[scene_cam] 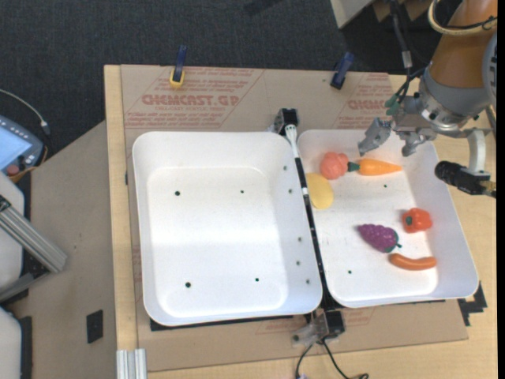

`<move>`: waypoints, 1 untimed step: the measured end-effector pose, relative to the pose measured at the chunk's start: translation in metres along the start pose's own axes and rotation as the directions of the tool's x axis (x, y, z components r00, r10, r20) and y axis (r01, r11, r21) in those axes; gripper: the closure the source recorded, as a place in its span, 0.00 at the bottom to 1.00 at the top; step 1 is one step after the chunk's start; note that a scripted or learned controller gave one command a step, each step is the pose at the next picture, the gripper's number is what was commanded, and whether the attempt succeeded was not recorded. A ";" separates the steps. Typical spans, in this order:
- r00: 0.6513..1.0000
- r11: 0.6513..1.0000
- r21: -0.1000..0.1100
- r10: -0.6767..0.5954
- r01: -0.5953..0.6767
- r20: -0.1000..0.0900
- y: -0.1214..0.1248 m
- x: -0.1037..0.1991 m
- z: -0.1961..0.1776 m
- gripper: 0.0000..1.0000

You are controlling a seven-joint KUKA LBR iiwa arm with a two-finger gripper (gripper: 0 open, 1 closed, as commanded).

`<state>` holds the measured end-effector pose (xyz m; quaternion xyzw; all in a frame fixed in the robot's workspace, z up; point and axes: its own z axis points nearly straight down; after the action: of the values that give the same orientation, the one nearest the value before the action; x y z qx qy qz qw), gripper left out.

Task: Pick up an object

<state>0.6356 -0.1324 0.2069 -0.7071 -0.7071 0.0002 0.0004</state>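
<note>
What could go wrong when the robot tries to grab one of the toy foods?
The tool hangs open just above the carrot, which lies touching the pink fruit. Closing there might pinch both or knock one aside. The yellow lemon leans against the wall of the right bin, so the fingers may have little room to get around it. The carrot is thin and smooth-looking, so it could slip out.

Red print reading "CHEMCAST GP" runs across the cardboard sheet [237,85] under the bins.
</note>
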 end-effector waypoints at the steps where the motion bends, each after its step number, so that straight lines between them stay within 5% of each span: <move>1: 1.000 1.000 -0.004 -0.009 0.009 -0.002 0.032 0.087 0.023 0.00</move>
<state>0.6680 -0.0449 0.1835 -0.7040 -0.7102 -0.0018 -0.0003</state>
